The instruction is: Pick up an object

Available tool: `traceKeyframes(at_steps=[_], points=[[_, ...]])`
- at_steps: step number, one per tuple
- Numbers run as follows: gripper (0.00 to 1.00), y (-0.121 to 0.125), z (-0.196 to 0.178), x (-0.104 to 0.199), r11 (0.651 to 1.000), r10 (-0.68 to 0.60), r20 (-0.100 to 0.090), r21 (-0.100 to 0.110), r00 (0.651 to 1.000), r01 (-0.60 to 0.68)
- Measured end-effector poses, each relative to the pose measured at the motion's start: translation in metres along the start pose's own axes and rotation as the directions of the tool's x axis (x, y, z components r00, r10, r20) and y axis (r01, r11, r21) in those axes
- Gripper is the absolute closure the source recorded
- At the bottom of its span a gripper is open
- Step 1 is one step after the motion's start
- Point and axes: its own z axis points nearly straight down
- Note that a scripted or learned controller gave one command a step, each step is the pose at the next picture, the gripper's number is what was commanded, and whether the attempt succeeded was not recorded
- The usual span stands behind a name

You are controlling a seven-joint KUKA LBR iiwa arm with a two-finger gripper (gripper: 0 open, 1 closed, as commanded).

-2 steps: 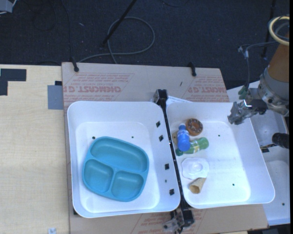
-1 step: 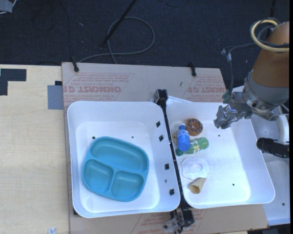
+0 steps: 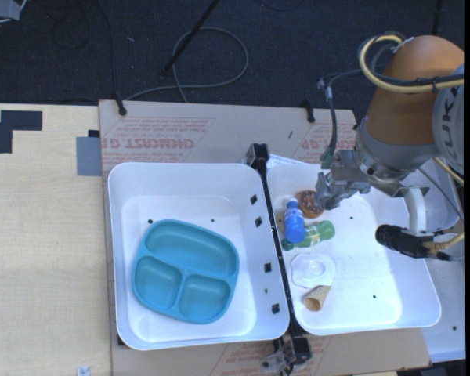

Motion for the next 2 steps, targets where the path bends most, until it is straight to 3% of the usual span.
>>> traceKeyframes(at_steps=[2], points=[[1.0, -0.013, 0.024, 0.106, 1.0, 0.001, 0.001, 0.002, 1.0, -0.001]])
